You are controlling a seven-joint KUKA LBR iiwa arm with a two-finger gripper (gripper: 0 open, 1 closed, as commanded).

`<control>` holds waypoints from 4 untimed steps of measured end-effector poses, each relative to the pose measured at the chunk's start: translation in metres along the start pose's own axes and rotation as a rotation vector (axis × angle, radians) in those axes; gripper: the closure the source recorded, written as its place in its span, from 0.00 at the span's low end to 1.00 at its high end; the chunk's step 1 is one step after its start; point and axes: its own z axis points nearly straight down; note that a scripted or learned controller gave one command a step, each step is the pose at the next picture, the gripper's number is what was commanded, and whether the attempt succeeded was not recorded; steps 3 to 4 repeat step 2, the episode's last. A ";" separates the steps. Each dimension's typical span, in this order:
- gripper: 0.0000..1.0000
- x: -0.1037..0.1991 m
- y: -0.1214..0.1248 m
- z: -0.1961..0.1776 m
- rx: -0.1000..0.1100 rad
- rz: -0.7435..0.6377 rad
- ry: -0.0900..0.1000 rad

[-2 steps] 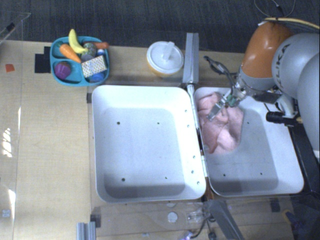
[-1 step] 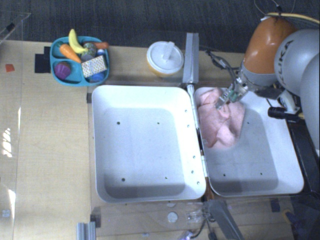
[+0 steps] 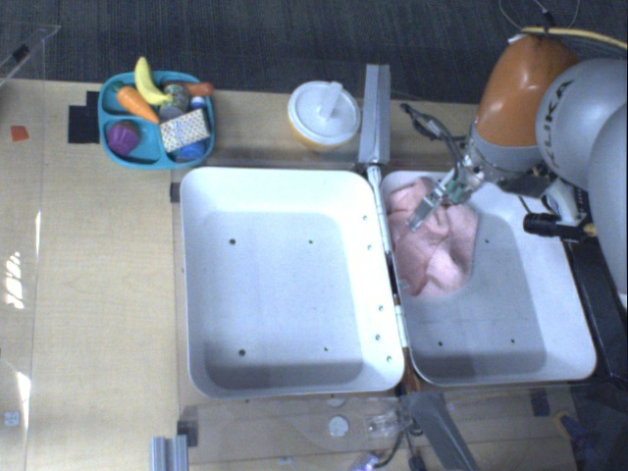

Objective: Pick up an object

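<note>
End effector (image 3: 424, 214) over pink cloth (image 3: 432, 248) in right bin (image 3: 549, 351), tips at cloth's upper part; finger state cannot tell. Left bin (image 3: 285, 361) adjacent.

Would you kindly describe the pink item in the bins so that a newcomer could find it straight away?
Start from the two white bins side by side and take the right bin, the one on the arm's side. In its upper left part, against the wall shared with the left bin, lies a crumpled pink cloth beneath the end effector. It is the one soft, pink thing in either bin.
</note>
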 end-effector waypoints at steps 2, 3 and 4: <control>1.00 -0.006 -0.004 0.011 -0.009 -0.013 -0.019; 1.00 -0.006 -0.004 0.011 -0.009 -0.013 -0.019; 1.00 -0.006 -0.004 0.011 -0.009 -0.013 -0.019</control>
